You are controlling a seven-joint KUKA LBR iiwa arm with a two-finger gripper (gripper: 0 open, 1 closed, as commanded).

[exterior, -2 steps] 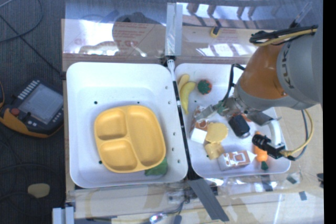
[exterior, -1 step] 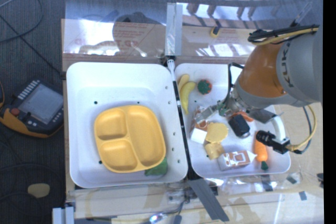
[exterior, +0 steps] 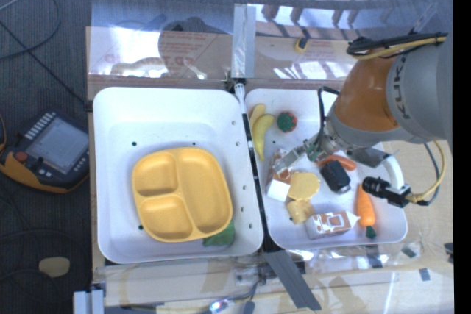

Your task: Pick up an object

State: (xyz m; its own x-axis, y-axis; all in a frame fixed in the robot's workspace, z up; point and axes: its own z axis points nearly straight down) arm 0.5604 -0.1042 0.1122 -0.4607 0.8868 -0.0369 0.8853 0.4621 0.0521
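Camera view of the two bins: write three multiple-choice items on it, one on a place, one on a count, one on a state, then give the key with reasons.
1. Where does the yellow divided plate lie?
A. in the left bin
B. in the right bin
C. on the floor

2. How many compartments does the plate have?
A. two
B. three
C. five

3. How does the banana lie?
A. on the plate
B. standing on end in the middle of the bin
C. flat in the right bin, along the wall nearest the left bin

Key:
1 A, the plate sits inside the left bin's white walls.
2 B, two smaller sections and one larger one show.
3 C, it lies flat by the divider, next to the strawberry.
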